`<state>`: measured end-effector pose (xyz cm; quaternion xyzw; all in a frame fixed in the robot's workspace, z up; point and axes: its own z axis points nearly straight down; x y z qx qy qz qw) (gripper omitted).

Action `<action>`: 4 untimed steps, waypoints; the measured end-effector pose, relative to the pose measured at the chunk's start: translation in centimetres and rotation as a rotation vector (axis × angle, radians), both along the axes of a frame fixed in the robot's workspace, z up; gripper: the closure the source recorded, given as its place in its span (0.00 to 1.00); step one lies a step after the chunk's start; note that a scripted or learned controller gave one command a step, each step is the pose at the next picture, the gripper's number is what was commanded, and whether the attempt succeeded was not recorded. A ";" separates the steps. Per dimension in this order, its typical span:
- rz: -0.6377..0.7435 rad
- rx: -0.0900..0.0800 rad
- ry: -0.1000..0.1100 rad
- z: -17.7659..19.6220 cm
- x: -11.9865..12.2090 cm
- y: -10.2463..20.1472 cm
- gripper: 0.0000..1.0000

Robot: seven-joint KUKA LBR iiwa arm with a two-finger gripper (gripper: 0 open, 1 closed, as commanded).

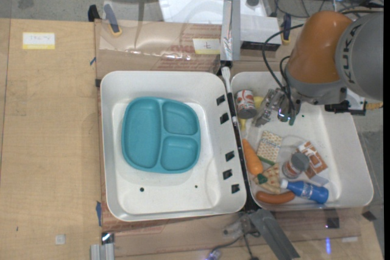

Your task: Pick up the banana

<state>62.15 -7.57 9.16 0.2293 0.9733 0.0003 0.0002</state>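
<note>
The banana cannot be picked out with certainty; a pale yellowish scrap (272, 175) at seven o'clock in the right bin (359, 161), wedged between the carrot (251, 158) and the sausage (274, 196), is the likeliest candidate. The claw (277, 109) hovers at the bin's eleven o'clock beside a can (245, 100), and whether it is released or clenched cannot be told. In such crowding, a descent risks seizing a neighbour or closing on nothing.
</note>
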 end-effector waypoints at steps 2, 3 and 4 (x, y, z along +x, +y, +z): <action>-0.112 -0.001 -0.005 5.8 3.0 -1.4 0.00; -0.264 -0.001 0.000 0.0 2.8 -0.1 0.00; -0.431 -0.001 -0.004 8.6 2.7 -5.3 0.00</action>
